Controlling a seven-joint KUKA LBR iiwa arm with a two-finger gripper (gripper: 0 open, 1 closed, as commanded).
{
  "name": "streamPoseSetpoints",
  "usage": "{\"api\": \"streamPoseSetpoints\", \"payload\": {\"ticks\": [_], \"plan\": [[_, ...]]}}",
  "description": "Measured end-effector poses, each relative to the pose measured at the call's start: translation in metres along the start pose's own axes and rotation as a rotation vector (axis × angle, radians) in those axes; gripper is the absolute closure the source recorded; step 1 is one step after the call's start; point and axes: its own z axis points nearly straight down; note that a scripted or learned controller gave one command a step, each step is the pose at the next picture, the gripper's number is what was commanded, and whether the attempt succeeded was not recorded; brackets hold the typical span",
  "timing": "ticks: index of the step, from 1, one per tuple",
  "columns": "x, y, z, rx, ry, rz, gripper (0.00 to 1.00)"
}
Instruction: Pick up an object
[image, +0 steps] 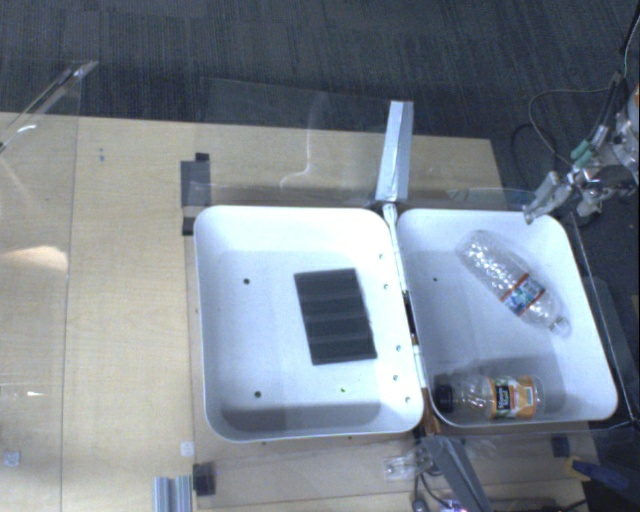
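Observation:
A clear, crumpled plastic bottle (508, 280) with a red and blue label lies slantwise in the right bin (440, 250). An amber bottle (490, 396) with a dark cap lies on its side along that bin's near wall. A black ridged rectangular pad (335, 315) lies flat in the middle of the left bin (225, 300). My gripper (560, 190) hangs at the right bin's far right corner, over the rim and apart from both bottles, with nothing seen in it.
A grey metal post (395, 150) rises behind the seam between the two bins. Cables (575, 110) trail behind the arm at the upper right. Bare wooden bench (100, 300) stretches to the left of the bins.

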Motion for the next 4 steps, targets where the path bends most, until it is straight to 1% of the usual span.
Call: {"api": "streamPoseSetpoints", "payload": {"ticks": [1,2,3,4], "plan": [[-0.001,0.030,0.117,0.004,0.002,-0.103,0.00],[-0.040,0.039,0.234,-0.002,-0.001,-0.224,0.00],[-0.037,-0.005,0.234,-0.001,0.001,-0.336,0.00],[-0.039,0.015,0.231,-0.001,0.002,-0.578,0.00]]}}
